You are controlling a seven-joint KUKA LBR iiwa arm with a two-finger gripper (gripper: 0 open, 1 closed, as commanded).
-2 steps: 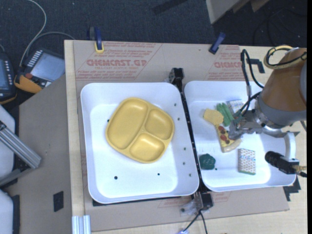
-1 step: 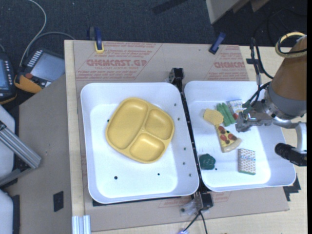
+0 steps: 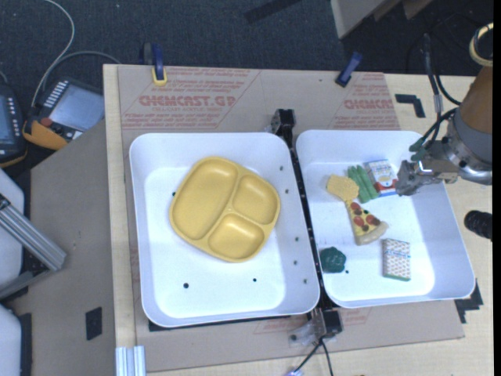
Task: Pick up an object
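The right bin (image 3: 438,284) holds several small items: a tan cracker-like piece (image 3: 341,186), a green bundle (image 3: 362,183), a small white and red packet (image 3: 381,173), a pizza slice (image 3: 365,222), a dark green lump (image 3: 333,259) and a patterned card box (image 3: 396,258). My gripper (image 3: 410,180) hangs low over the bin's upper right part, just right of the white and red packet. I see nothing held in it.
The left bin (image 3: 149,210) holds a yellow divided plate (image 3: 225,207). A black clamp (image 3: 283,121) sits between the bins at the far edge. Cables and a device (image 3: 66,104) lie off the bench at the left.
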